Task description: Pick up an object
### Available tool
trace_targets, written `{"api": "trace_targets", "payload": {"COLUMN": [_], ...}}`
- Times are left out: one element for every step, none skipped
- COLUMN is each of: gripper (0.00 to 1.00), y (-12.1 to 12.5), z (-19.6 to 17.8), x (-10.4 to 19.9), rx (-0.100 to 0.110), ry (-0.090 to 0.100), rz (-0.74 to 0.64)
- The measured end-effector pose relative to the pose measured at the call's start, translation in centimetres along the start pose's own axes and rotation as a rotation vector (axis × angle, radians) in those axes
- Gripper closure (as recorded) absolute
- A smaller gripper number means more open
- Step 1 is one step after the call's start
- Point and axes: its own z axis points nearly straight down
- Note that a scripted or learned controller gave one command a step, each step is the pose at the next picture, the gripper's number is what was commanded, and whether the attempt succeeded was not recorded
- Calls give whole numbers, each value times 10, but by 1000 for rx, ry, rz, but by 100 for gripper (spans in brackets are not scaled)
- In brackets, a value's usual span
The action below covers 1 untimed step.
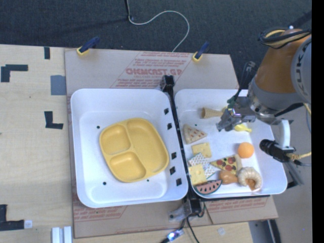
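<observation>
The toy food items are gathered in the right bin [188, 96], and none is seen between the jaws. An ice-cream cone [210, 112] lies near the far wall, just left of the gripper [226, 121], and a small yellow piece [243, 128] lies just beside the gripper on its right. Whether the jaws are apart or together cannot be told, since they are dark and seen from above.

Nearer the divider, a triangular sandwich wedge [193, 134] and a square cracker [202, 150] are set apart from each other with bare white floor around them. An orange [245, 150] sits by itself toward the right wall. Along the near edge the pieces are crowded: a cheese block [197, 174], a pizza slice [225, 163], a watermelon slice [208, 187] and a croissant [250, 177] lie touching or nearly so. The most open room is found in the far-left corner of this bin.

The left bin [81, 151] holds 1 yellow plate [133, 149] with 3 compartments, placed centrally with clear floor on all sides.

Both bins rest on a cardboard sheet [147, 70] on the wooden surface [30, 156].
</observation>
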Motion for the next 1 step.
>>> {"api": "trace_targets", "payload": {"gripper": [100], "y": [0], "z": [-6], "x": [1], "rx": [5], "ry": [2], "rz": [0]}}
